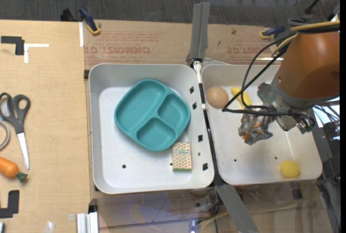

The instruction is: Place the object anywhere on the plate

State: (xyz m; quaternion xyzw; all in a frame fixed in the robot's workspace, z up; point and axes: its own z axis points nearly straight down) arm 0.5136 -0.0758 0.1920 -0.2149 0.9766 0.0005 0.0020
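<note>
Teal three-compartment plate (pixel 153 114), left bin. Pincer (pixel 255 133) over right bin; spread or pressed: cannot tell.

Two white bins (pixel 97 134) are seen. One teal plate (pixel 152 114), one patterned sponge (pixel 181 156), one egg (pixel 217 97), one lemon (pixel 290 168) and one banana (pixel 241 98) are counted.

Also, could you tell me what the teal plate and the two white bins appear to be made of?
The teal plate looks like moulded plastic with a smooth, matte finish: uniform colour, rounded dividers forming three compartments. The left bin and right bin seem to be thin white plastic, slightly glossy, with rounded corners and soft reflections; painted metal can't be ruled out from this view.
</note>
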